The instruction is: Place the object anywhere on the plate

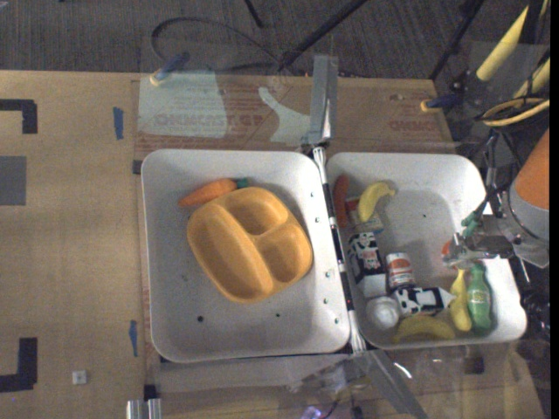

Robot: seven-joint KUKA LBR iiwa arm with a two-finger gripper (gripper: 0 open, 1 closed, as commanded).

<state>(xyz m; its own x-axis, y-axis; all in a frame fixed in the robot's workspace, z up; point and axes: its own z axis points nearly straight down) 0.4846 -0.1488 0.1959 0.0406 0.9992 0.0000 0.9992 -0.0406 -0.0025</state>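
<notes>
Arm low over right bin (437, 168).
Gripper (467, 244) above green bottle (478, 299); whether it grips, cannot tell. Plate (249, 243) in left bin.

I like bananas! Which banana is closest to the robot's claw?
The banana standing beside the green bottle, right under the gripper. The other two lie farther off.

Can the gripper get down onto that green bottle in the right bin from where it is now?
Probably yes: the gripper hangs just above the green bottle, nothing over it, though a yellow banana lies tight alongside.
</notes>
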